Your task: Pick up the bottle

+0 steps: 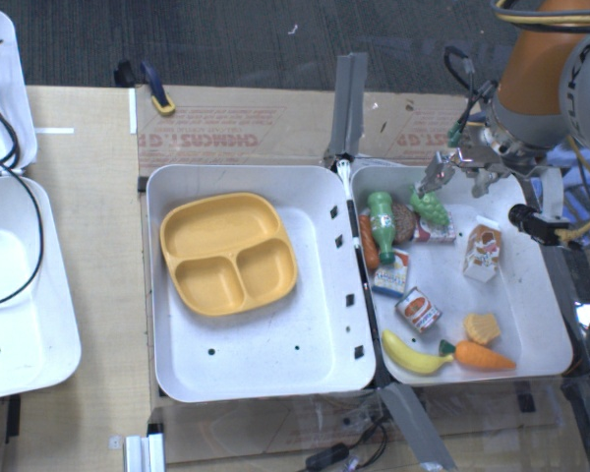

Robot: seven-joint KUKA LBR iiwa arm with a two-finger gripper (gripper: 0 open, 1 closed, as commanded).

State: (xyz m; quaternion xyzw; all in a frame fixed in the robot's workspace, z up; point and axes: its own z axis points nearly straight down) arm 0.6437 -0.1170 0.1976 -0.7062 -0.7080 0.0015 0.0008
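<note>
The green bottle [381, 222] with a red label lies in the right bin [546, 293], close to its left wall, with its cap pointing to the far side. My gripper [439, 175] hangs over the far part of that bin, to the right of the bottle and a little beyond it. It is just above a small green leafy item [429, 207]. No contact between the gripper and the bottle can be seen.
Around the bottle lie an orange piece [368, 244], a brown lump [404, 221] and a blue-white carton [391, 273]. Further off are a can [418, 311], a banana [413, 354], a carrot [484, 356] and a milk carton [483, 252]. A yellow divided plate [228, 252] sits in the left bin [265, 362].
</note>
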